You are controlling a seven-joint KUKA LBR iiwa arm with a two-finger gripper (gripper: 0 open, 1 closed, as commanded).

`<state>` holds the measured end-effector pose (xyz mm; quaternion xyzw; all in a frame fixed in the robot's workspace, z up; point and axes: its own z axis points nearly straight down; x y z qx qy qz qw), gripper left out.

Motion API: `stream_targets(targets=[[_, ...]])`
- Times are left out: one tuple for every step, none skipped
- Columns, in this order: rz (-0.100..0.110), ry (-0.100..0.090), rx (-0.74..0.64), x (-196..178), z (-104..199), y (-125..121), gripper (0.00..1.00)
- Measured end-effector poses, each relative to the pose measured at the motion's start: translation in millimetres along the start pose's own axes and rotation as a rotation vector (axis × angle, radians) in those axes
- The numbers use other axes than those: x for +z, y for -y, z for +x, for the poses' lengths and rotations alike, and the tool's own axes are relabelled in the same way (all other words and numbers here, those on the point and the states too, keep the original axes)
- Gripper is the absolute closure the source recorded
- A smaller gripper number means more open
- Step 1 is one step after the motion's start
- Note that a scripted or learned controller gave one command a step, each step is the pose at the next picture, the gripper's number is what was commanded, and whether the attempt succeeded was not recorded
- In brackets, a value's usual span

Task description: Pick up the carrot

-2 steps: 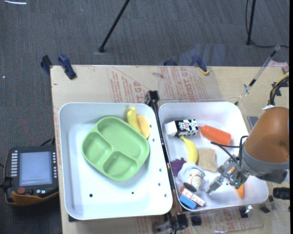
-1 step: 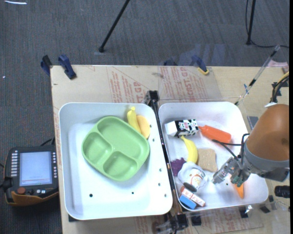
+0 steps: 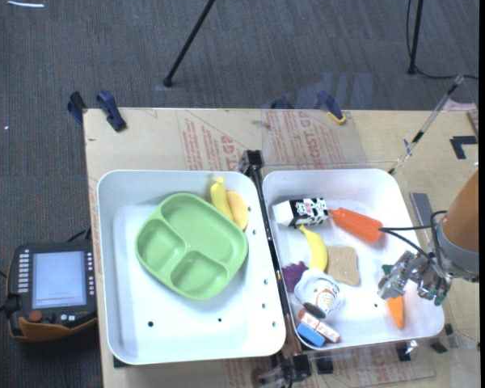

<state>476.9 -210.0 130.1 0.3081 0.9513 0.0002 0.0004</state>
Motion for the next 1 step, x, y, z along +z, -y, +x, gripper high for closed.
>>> stream_targets(targets=[[-0.002,-0.001,0.103,-34.0,37.5,-53.0,1.00]])
